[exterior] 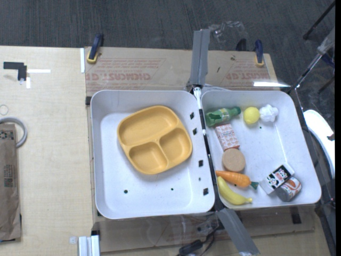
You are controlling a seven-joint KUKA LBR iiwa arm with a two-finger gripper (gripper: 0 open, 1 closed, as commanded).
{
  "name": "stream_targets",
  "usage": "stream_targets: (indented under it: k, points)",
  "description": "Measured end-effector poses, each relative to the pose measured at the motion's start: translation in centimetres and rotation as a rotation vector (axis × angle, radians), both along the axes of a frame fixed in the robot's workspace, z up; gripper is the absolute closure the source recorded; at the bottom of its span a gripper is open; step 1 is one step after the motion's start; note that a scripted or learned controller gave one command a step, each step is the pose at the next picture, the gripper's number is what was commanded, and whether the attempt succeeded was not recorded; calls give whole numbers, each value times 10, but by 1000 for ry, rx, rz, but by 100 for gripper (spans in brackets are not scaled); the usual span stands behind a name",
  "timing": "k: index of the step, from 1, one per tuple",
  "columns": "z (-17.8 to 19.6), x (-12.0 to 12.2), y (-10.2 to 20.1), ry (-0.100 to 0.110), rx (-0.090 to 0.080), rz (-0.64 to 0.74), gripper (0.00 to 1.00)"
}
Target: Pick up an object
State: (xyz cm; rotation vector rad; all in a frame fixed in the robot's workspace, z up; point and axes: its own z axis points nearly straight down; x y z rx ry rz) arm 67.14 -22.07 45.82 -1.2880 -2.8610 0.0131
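Two shallow white bins, side by side.
View-left bin (101, 159): yellow divided plastic plate (154, 139); view-right bin (266, 148): orange toy carrot (234, 178) touching yellow toy banana (232, 193) (other small items nearby).

Red print runs across the cardboard sheet (176, 68) behind the bins, upside down and too blurred to read; the small packets' labels are illegible too.

Bench (48, 143): pale wood top. Directly on it: two shallow white bins side by side, the left bin (106, 196) and the right bin (306, 159), edges touching; a brown cardboard sheet (138, 71) under their far rims, held by two blue clamps (96, 47); a brown paper bag (8, 180) at the left edge.
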Motion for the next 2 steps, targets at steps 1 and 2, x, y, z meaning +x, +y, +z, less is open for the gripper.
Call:
stream_targets:
  k: [1,2]
  points:
    - [7,3,0,1,-2,3,100]
    - [7,3,1,1,-1,3,0]
